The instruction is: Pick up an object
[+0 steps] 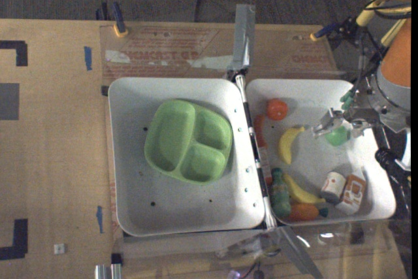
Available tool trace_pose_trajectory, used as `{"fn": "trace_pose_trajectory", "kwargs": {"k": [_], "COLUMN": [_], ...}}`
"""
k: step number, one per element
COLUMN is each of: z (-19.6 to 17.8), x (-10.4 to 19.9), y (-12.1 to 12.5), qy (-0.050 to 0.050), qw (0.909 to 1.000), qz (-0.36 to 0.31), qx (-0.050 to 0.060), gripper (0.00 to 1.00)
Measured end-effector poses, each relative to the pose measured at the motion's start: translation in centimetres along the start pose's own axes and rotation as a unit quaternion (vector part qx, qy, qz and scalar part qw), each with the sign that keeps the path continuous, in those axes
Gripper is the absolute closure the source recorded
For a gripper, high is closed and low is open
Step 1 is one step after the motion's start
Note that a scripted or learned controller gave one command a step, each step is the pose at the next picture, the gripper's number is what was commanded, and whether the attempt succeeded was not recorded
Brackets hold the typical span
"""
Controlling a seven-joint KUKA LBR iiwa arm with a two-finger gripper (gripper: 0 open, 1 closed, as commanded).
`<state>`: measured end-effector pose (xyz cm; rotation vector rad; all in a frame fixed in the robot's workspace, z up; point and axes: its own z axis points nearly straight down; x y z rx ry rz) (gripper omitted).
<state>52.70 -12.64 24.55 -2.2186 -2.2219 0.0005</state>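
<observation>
While the arm reached in from the right, its gripper [337, 125] hung over the right bin [307, 89] with fingers spread, straddling a small green object [337, 136] that lay on the bin floor. A yellow banana [288, 143] lay just to its left, a red tomato [277, 109] beyond. A green divided plate [189, 140] sat in the left bin [130, 193].

The arm [397, 68] is cut off by the right edge. A green object [337, 136] sits partly hidden under the pincer [341, 124], possibly a ball; the finger positions are unclear.
</observation>
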Motion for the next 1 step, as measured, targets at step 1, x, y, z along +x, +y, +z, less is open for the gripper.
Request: {"fn": "trace_pose_trajectory", "kwargs": {"k": [1], "z": [8.34], "x": [-0.99], "y": [6.63], "qy": [-0.001], "qw": [0.9999], "qz": [-0.011], "qx": [-0.002], "gripper": [0.0]}}
